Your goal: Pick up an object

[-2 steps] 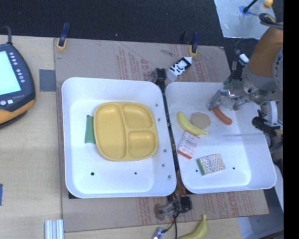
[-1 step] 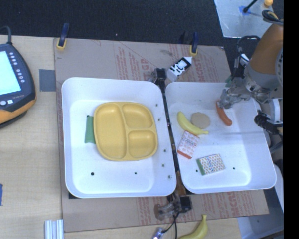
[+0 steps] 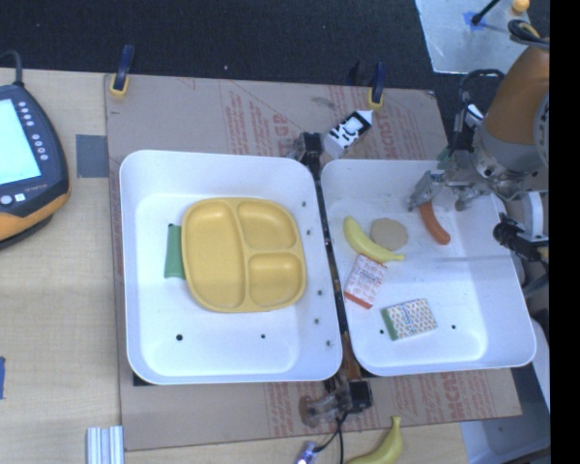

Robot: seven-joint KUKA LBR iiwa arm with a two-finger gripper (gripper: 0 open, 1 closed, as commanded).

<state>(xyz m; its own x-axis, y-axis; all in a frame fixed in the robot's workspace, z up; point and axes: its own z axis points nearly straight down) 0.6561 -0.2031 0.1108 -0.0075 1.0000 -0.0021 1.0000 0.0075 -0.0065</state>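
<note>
Two white bins share the bench, and at the right bin's (image 3: 483,346) upper right the claw (image 3: 443,193) hangs spread wide beside a sausage (image 3: 435,224), seemingly lining up a grab.

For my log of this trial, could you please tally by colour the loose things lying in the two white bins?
Yellow: 2, the divided plate and the banana
Green: 1, a flat piece tucked under the plate's left edge
Tan: 1, the round disc
Orange-red: 1, the sausage
Red and white: 1, the packet
Green-edged patterned: 1, the small box
Total: 7
</note>
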